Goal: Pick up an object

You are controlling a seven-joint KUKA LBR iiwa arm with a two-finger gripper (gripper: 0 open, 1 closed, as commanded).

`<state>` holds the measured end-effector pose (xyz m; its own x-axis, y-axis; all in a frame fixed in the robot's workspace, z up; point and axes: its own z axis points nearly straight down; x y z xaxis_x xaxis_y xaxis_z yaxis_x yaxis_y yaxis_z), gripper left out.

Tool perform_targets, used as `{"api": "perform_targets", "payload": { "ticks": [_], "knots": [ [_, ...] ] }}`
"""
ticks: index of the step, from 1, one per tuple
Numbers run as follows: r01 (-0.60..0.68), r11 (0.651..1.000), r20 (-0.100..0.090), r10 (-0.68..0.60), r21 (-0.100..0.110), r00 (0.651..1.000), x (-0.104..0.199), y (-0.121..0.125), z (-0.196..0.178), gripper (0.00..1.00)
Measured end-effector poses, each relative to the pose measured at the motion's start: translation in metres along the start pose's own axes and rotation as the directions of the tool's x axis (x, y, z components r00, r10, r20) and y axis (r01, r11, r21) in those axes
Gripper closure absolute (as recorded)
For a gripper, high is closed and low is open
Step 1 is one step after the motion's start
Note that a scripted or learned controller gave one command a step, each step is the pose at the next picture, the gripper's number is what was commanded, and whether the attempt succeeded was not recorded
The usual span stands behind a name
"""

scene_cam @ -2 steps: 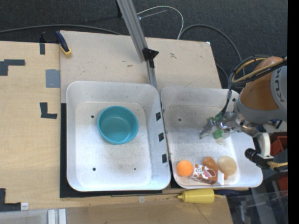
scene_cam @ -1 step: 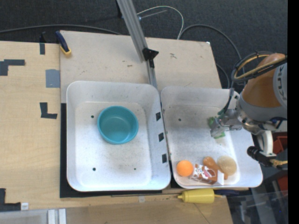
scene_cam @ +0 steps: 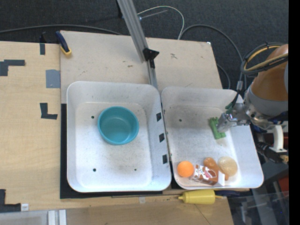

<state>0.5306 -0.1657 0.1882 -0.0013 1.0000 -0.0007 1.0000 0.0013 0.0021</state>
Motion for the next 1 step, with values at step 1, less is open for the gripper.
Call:
{"api": "perform_targets", "payload": {
  "ticks": [1],
  "knots": [
    [0.0,1.0,0.001,0.0,-0.002,1.0,0.0001,0.0013,-0.0527,1.0]
  ]
}}
